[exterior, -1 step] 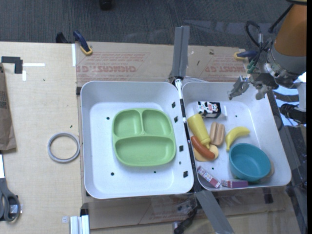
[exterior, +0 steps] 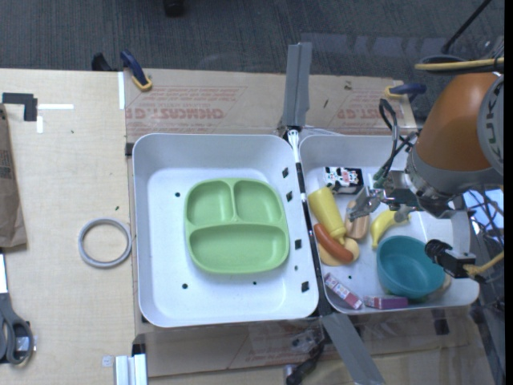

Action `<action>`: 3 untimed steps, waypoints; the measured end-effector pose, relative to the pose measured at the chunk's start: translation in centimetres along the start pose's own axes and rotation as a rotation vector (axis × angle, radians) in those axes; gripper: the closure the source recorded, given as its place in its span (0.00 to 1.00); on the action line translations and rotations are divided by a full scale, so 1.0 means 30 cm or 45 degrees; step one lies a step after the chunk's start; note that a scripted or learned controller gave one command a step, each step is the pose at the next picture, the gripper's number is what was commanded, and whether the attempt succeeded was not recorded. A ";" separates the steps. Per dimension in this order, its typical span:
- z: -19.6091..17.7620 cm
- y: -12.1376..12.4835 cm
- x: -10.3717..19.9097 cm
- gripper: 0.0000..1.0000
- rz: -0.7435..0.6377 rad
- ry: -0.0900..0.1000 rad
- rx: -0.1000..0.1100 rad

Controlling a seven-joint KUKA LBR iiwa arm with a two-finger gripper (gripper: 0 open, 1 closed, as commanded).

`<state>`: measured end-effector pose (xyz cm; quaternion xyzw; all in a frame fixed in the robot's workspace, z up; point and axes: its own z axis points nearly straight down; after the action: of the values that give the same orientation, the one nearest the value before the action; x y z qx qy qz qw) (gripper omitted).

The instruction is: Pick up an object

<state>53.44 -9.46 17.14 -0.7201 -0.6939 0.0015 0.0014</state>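
We see two shallow white bins, smooth and glossy with rounded corners, side by side on a pale bench. The left bin [exterior: 152,239] holds a matte green plate [exterior: 236,225], soft-edged and split into three compartments, lying flat near its middle.

The right bin [exterior: 461,295] is crowded. A yellow bottle [exterior: 326,208] with a rounded, cylinder-like body lies along the left wall, and just below it a toy hot dog [exterior: 337,247] with a red sausage in a tan bun. A curved yellow banana [exterior: 383,225] sits near the centre, touching the rim of a deep teal bowl [exterior: 409,267]. A small black-and-white card [exterior: 344,177] lies toward the back, and a flat purple packet [exterior: 385,301] by the front wall.

The gripper [exterior: 362,208], thin and metallic, hangs low between the bottle and the banana, its fingers slightly spread with nothing plainly between them. Behind it the arm's grey wrist and broad orange band cover the bin's right side.

Outside the bins we see a grey ring [exterior: 105,241] on the bench to the left, a blue clamp [exterior: 136,70] at the back edge, and cardboard with red lettering under both bins.
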 end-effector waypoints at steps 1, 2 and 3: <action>0.268 0.025 -0.005 0.00 -0.465 0.000 -0.003; 0.238 0.025 -0.010 1.00 -0.459 -0.001 -0.002; 0.238 0.025 -0.010 0.00 -0.460 -0.001 -0.002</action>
<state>54.15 -9.80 10.00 -0.5839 -0.8118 0.0010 0.0008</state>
